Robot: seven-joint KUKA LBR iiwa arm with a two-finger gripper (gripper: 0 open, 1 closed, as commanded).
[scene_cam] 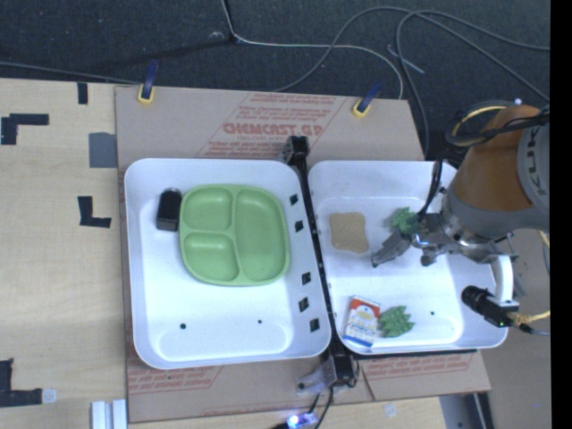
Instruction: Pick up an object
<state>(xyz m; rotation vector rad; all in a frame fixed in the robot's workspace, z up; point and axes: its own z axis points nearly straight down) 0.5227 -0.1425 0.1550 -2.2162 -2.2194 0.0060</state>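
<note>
My gripper (408, 256) hangs over the middle of the right bin (447, 186), fingers spread apart and open, with nothing between them. One grey finger (386, 254) points left toward a tan, bread-like square (349, 231). A small leafy green piece (404, 218) lies just behind the gripper, close to the wrist; whether it touches is unclear. Near the bin's front wall sit a small red-and-white carton (361, 320) and a second green leafy piece (394, 322) beside it.
The left bin (143, 266) holds a green divided plate (236, 235) and a small black block (168, 209) at its left. A black divider (308, 239) with clips runs between the bins. Cables trail across the dark floor behind.
</note>
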